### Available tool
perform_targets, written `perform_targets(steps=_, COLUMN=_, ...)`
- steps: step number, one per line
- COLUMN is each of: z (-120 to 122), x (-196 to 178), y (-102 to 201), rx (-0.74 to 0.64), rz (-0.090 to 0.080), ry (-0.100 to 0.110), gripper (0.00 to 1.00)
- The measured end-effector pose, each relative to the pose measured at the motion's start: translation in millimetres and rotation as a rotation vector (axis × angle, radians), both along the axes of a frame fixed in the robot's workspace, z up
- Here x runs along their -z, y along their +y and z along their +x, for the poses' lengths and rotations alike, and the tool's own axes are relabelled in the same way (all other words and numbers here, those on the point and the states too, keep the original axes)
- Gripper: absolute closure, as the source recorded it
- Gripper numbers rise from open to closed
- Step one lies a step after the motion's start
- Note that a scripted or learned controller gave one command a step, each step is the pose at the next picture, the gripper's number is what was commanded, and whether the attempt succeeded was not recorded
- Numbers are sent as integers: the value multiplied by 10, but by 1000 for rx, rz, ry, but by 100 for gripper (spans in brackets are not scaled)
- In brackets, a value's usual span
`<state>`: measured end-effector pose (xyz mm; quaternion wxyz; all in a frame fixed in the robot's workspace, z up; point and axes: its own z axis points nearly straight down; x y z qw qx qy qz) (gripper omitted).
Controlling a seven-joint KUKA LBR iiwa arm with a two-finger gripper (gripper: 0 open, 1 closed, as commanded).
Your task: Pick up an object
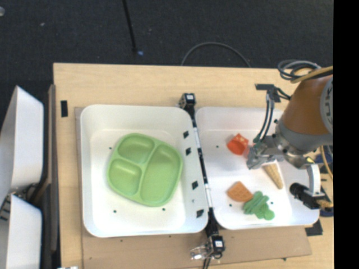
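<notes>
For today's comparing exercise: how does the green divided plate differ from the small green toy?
The green divided plate is pale green, large and alone in the left bin. The small green toy is darker, far smaller, and lies in the right bin touching an orange piece. Both are green and lie flat.

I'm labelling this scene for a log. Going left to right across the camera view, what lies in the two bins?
Green divided plate → red toy → orange wedge → green toy → cone, beside the claw.
</notes>
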<state>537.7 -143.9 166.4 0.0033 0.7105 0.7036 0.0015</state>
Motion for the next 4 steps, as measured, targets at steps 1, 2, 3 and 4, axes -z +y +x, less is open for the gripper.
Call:
perform_targets(steps=1, z=71, x=-632, y=4, rx=-13, rz=0, ry=-2, gripper=100)
perform_targets(steps=2, z=80, x=-700, y=-5, rx=-13, rz=2, ry=4, gripper=100)
perform_targets(steps=3, z=260, x=-817, y=488, rx=-17, rz=3, ry=4, gripper=100)
perform_targets(steps=4, z=438, x=-821, y=1036, rx=-18, rz=3, ry=4, gripper=100)
